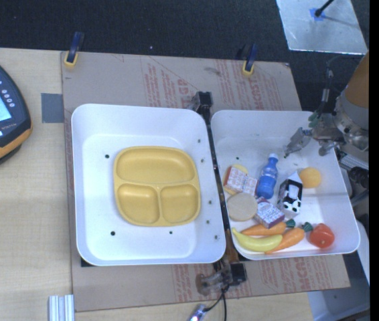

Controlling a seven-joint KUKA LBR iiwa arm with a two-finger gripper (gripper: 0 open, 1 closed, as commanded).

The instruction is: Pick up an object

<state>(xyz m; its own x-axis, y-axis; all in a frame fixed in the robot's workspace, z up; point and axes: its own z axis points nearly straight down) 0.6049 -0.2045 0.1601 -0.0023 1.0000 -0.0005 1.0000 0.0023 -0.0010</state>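
The hand hangs spread, holding nothing; the blue bottle looks light, stiff, slippery; grip its waist.

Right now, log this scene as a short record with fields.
left bin: shallow white bin holding a yellow three-compartment plastic tray
right bin: shallow white bin with toy items clustered toward its near side
items: small blue bottle, yellow banana, orange carrot, red tomato, black-and-white cow-print carton
gripper: gripper over the right bin's far right part, holding nothing visible
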